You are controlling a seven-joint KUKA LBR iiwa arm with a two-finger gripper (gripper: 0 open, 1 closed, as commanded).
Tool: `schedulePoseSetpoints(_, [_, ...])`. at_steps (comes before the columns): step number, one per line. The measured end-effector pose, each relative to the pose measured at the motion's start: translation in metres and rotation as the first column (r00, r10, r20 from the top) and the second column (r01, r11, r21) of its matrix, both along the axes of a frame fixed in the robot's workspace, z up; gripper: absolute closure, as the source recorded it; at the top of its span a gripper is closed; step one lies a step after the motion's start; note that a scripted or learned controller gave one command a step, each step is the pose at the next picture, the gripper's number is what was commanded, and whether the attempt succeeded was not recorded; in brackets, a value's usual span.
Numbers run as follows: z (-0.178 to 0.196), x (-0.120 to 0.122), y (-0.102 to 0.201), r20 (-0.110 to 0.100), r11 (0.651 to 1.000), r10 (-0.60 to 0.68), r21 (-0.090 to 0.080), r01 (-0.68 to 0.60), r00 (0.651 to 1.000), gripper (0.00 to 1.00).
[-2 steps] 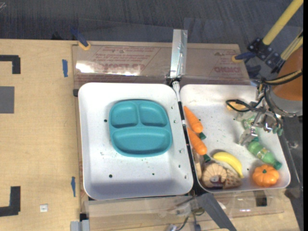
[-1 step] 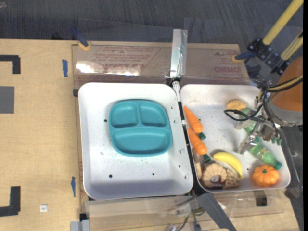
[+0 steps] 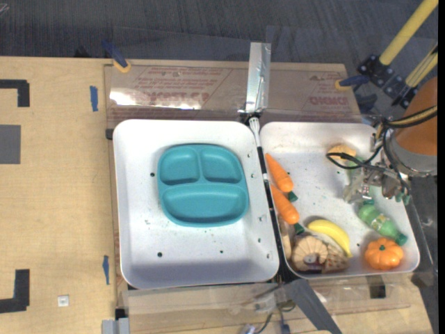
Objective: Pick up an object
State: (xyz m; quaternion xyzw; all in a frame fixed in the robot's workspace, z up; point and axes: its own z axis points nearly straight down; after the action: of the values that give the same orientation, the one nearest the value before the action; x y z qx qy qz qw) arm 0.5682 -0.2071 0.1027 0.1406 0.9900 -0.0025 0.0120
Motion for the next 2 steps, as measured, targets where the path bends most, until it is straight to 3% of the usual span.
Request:
schedulePoseSetpoints(1, [-0.013,-0.085,0.006,-0.012,0.982,0.189,0.003,-0.189,0.982,1.0])
schedulePoseSetpoints(2, [-0.013,-0.019,-0.014,-0.01,0.994,0.111,0.003,-0.111,0.994,1.0])
